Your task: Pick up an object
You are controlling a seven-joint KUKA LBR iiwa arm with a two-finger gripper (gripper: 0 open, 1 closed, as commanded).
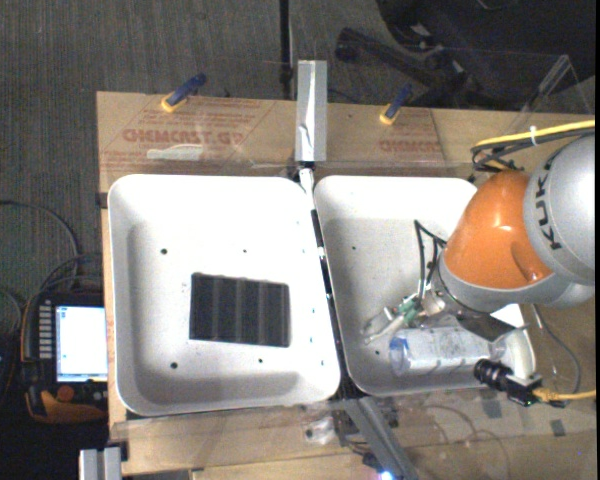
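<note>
Tool (395, 320) (near right bin's (380, 208) front edge) — left bin (140, 208) roomy.

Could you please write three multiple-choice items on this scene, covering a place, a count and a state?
1. Where does the dark ribbed rectangle lie?
A. left bin
B. right bin
C. the floor

2. How many white bins sit on the bench?
A. one
B. two
C. three

3. The arm's orange band is over which bin?
A. left
B. right
C. neither

Answers: 1 A, it rests on the floor of the left bin. 2 B, two bins sit side by side. 3 B, the band hangs above the right bin, near the clutter there.
</note>
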